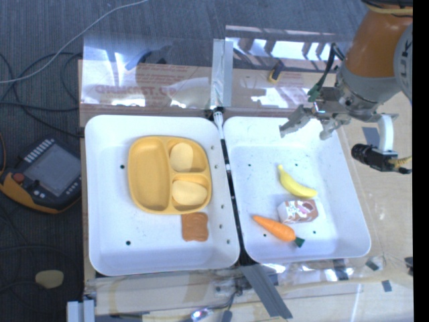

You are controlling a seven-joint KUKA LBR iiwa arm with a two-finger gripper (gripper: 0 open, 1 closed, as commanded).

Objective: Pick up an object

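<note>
In the right bin (335,173) lie a yellow banana (295,183), a small red and white packet (299,211) and an orange carrot (275,227) with a green tip. The left bin (107,200) holds a yellow divided tray (151,176) with two pale round items in its right compartments, and a brown cracker-like piece (195,227) just below it. My gripper (309,125) hangs over the far edge of the right bin, above and behind the banana, open with its two fingers spread and nothing between them.
A clear plastic wall (221,66) stands behind both bins. A pendant controller (43,176) lies on the floor to the left. Cables run across the dark floor at the upper left.
</note>
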